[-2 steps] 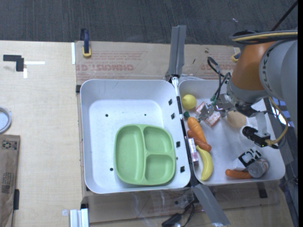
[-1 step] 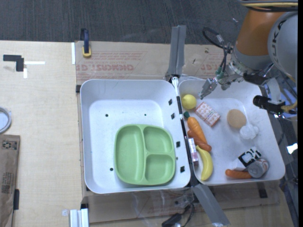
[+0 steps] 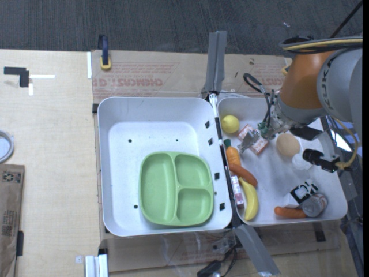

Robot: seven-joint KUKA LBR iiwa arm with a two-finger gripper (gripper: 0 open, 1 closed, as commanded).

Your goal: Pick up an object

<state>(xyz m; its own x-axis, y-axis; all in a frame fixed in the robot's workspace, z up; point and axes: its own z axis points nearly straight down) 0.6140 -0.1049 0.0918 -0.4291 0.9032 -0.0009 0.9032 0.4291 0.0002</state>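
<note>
Your view looks down on two bins. In the right bin [image 3: 340, 203] lie a lemon [image 3: 230, 123], a pink packet [image 3: 253, 140], a beige ball [image 3: 287, 145], two carrots, one [image 3: 238, 167] by the left wall and one [image 3: 290, 213] near the front, a banana [image 3: 249, 199], and a grey can [image 3: 314, 203] touching the front carrot. The gripper [image 3: 266, 128] hangs over the rear of this bin, just beside the packet's upper right and between lemon and ball; you cannot tell how its fingers stand. The arm [image 3: 323, 82] enters from the right. The left bin [image 3: 109, 172] holds a green tray [image 3: 176, 188] with three compartments, lying flat. Both bins rest on the table [image 3: 46, 154].
</note>
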